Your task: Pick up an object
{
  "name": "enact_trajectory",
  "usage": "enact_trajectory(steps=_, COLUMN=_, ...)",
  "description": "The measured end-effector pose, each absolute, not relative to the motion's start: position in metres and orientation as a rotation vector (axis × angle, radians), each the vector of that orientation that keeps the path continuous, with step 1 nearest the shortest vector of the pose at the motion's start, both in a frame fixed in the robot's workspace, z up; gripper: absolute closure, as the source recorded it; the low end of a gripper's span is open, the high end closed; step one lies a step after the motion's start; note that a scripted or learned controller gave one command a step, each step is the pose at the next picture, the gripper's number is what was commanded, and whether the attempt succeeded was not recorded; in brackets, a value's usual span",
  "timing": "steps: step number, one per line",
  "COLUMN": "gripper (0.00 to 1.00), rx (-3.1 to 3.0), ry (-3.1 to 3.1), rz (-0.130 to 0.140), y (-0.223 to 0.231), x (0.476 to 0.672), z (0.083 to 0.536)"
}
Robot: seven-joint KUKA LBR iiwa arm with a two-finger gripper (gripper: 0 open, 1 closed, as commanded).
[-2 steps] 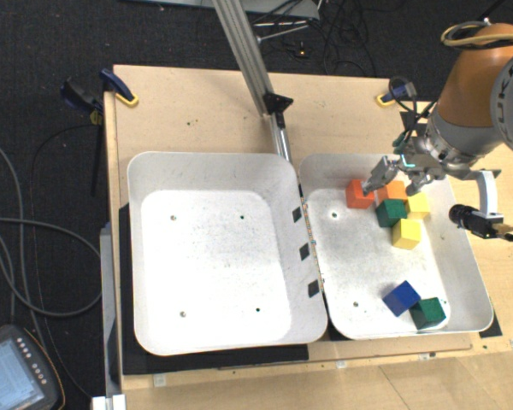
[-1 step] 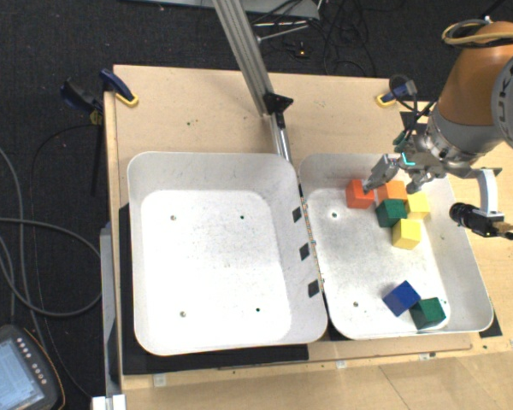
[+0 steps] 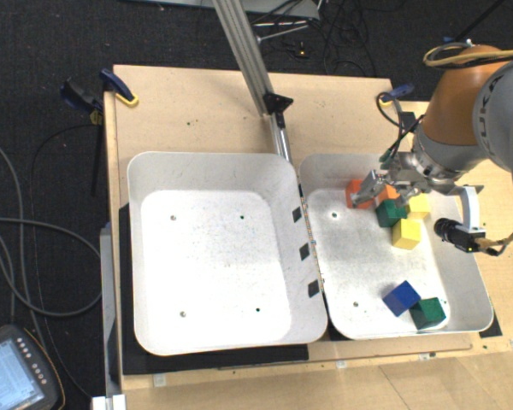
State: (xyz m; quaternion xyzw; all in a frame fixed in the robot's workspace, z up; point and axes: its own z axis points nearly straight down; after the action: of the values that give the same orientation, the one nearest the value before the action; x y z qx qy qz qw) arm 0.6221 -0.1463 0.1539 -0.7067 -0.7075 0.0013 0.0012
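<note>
Dark carpet with loose cables surrounds the tan desk [image 3: 342, 101], which carries two white bins: the left bin [image 3: 212, 246] and the right bin [image 3: 359, 263] with the blocks. Over the right bin's far end the arm [image 3: 466, 109] lowers its claw [image 3: 374, 186] into a tight cluster: orange block [image 3: 356, 193], green block [image 3: 388, 213], yellow block [image 3: 406, 233]. How far it is open I cannot tell. Crowding could wedge neighbours or knock the orange one aside. Blue block [image 3: 401, 297] lies well apart.

Jaws [image 3: 372, 188] over blocks [image 3: 393, 212] in right bin [image 3: 342, 314]
</note>
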Motion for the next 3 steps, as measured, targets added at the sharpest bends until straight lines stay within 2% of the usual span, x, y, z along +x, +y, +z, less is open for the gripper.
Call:
enact_trajectory(steps=1, gripper=0.00, rx=-2.232, ry=-2.231, rz=-0.011, y=-0.148, x=0.626, z=0.124)
enact_trajectory(steps=2, gripper=1.00, rx=-2.233, ry=-2.234, rz=-0.012, y=-0.148, x=0.627, z=0.133)
enact_trajectory(steps=3, gripper=1.00, rx=-2.221, ry=-2.230, rz=-0.006, y=-0.138, x=0.632, z=0.189)
